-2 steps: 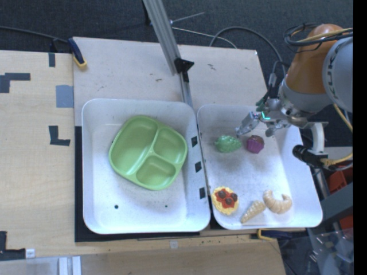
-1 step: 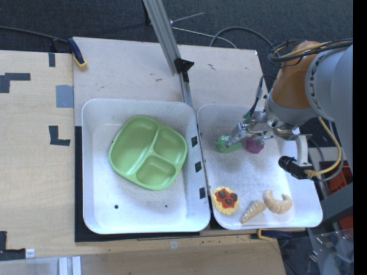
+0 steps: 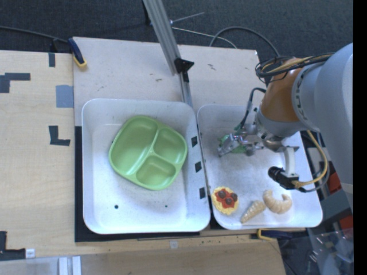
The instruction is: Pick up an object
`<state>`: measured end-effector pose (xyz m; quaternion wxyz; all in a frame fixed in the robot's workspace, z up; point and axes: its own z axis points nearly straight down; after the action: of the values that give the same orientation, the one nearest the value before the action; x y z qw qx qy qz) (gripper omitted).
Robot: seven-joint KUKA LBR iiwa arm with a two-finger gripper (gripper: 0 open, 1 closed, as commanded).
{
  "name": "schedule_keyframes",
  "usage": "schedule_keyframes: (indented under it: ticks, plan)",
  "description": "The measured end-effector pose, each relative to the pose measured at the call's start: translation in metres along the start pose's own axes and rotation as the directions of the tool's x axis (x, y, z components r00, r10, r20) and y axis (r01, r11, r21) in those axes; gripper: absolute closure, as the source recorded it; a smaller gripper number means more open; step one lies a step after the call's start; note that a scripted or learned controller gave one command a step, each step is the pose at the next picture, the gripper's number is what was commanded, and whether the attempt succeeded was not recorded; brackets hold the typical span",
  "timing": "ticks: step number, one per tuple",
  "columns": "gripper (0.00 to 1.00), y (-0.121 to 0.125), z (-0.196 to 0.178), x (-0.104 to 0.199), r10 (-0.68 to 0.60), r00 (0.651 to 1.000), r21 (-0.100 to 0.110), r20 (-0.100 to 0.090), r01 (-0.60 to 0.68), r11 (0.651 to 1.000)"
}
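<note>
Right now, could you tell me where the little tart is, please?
The tart lies in the right bin, at its near left corner, just left of the cone and croissant.

Gripper (image 3: 229, 145) above right bin (image 3: 312, 208), 3 toys.

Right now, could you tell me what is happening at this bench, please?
The arm reaches in from the right, its gripper low over the right bin. Near that bin's front edge lie a small tart, a cone and a croissant, all apart from the gripper. The left bin holds a green divided plate. Nothing has been visibly picked up yet.
</note>
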<state>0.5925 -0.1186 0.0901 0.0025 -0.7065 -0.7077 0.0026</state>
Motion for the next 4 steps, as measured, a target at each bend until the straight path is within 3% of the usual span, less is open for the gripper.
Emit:
schedule_keyframes:
  ticks: [1, 4]
  plan:
    - [1.00, 0.001, -0.013, 0.001, -0.002, 1.000, -0.004, -0.001, 0.002, 1.000]
    - [1.00, 0.005, -0.178, -0.006, -0.001, 1.000, -0.012, 0.001, 0.001, 1.000]
